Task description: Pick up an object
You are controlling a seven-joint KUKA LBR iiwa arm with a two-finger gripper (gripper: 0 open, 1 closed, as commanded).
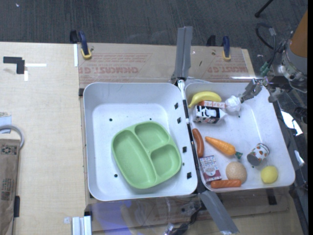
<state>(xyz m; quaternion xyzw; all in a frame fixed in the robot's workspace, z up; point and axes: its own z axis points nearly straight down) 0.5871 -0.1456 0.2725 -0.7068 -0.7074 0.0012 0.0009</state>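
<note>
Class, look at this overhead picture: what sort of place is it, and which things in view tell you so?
Most likely a robotics lab bench set up for grasping trials. Two white bins sit side by side on a clamped board, one holding a green divided plate, the other toy food such as a banana and carrot, with a robot gripper reaching in.

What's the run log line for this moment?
gripper: over right bin, beside white crumpled item | grasp: unconfirmed | green tray: left bin

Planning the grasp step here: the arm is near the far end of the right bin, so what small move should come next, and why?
Probably ease the gripper down onto the white lump: its tip is right beside the lump, above the carton and banana, with nothing visibly held.
</note>
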